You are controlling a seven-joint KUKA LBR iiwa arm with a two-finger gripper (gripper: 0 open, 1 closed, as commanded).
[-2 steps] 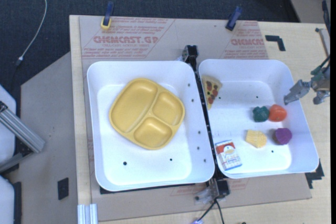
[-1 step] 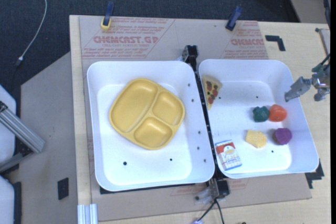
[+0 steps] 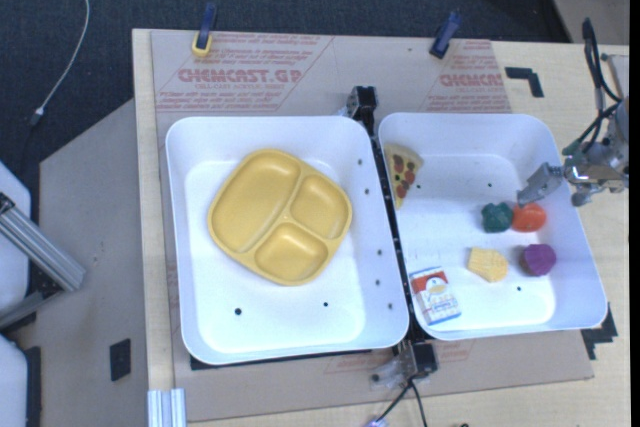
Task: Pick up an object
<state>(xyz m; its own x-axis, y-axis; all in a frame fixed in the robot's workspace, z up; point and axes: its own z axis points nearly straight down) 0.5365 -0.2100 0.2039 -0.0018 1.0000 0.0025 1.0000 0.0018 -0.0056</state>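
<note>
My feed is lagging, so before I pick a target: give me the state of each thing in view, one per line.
Yellow divided plate: upright, in left bin.
Pizza slice: leaning on right bin's left wall.
Green piece: on right bin floor, touching orange piece.
Orange piece: on floor, beside hand.
Purple piece: lying free.
Yellow wedge: lying free.
Small carton: flat, near front-left corner.
Hand: low over right bin, holding nothing visible.

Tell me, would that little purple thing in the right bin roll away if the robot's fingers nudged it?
Probably yes. The purple piece looks rounded, almost ball-like, so a sideways nudge may send it rolling on the smooth right bin floor. It looks like a small toy, so likely light. Rounded sides could also slip out of a two-finger pinch.
</note>
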